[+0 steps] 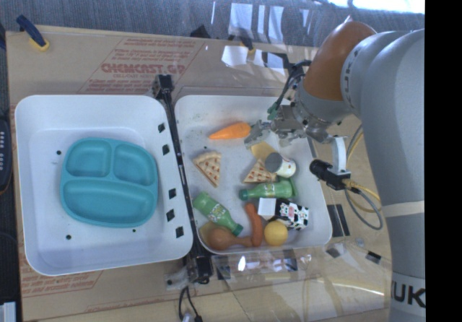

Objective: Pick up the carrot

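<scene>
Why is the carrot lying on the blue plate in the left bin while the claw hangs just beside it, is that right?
Not quite. The camera view shows the carrot lying in the right bin, among the other toy food, not on the blue plate. The claw does hang just beside it.

Divided tray (108,182) in left bin (29,190). Carrot (231,131) at far end of right bin (189,115), gripper (261,133) just right of it. Bottles, waffle pieces near side.

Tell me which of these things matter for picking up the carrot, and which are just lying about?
For the job: carrot, gripper.

Lying about: blue divided plate, two waffle wedges, two green bottles, lemon, cow-patterned carton.
</scene>
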Controlling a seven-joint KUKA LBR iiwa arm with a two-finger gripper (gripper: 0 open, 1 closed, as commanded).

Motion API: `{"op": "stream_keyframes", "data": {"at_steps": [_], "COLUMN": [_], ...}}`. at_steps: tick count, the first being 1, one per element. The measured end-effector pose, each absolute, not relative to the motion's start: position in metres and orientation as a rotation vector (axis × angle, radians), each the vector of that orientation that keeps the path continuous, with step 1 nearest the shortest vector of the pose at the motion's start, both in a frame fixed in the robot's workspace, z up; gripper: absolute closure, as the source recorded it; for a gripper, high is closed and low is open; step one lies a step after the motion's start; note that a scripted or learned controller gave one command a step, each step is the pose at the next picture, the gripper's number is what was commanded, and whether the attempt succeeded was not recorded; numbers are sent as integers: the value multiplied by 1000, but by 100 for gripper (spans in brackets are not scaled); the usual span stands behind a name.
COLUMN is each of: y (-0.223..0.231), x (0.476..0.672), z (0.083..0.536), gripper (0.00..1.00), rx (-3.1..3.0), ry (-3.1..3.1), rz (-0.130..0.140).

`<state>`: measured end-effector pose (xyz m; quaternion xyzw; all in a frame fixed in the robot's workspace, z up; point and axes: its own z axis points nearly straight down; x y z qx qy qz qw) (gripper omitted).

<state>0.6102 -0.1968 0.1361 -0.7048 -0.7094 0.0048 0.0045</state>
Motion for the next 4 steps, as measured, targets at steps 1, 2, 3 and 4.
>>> {"op": "stream_keyframes", "data": {"at_steps": [1,2,3,4], "y": [-190,-143,-176,-174], "x": [638,658,653,655], "z": [89,93,90,101], "gripper": [0,0,0,100], "rx": [-2180,-2278,-2602,-2594], "ry": [-2255,-2163,-1730,-1744], "rz": [7,5,28,23]}}
